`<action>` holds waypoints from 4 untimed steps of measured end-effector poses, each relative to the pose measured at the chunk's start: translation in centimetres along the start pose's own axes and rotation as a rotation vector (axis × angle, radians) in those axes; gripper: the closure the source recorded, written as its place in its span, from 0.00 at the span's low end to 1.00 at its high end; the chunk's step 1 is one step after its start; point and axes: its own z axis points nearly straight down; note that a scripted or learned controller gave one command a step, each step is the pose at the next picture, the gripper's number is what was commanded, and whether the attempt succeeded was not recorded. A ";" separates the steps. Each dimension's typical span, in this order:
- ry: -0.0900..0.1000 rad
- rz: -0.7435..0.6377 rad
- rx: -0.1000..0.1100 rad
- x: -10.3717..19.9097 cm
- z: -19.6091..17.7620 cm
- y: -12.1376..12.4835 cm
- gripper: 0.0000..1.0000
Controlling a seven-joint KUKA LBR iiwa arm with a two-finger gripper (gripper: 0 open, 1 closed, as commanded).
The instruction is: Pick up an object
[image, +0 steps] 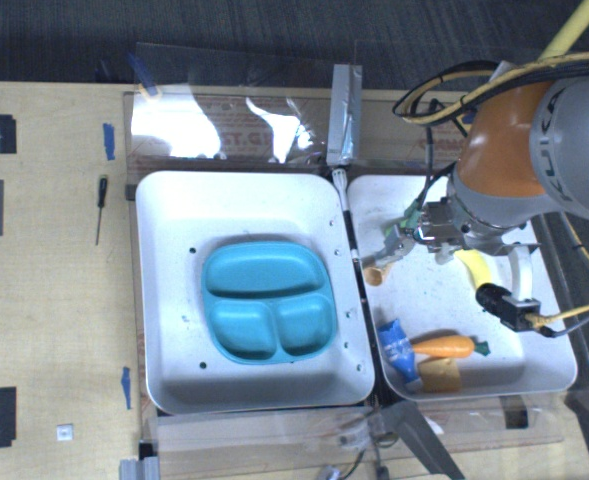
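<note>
From above, the arm (534,138) hangs over the right bin (549,373), its tool (444,238) low near the bin's upper left; whether it is open or closed I cannot tell (the wrist hides most of it). A yellow piece (472,265), perhaps a banana, lies just beside the tool. Near the front wall sit a carrot (442,347), a blue packet (394,348) touching it, and a brown item (440,373). The left bin (164,218) holds a blue tray (267,298) with three compartments. Both bins rest on the worktop (44,268).
</note>
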 end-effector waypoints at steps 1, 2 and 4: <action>-0.005 0.114 0.009 -7.3 3.4 1.5 0.00; -0.001 0.116 0.014 -6.0 7.0 2.0 0.00; -0.005 0.368 0.018 -7.6 5.0 2.5 0.00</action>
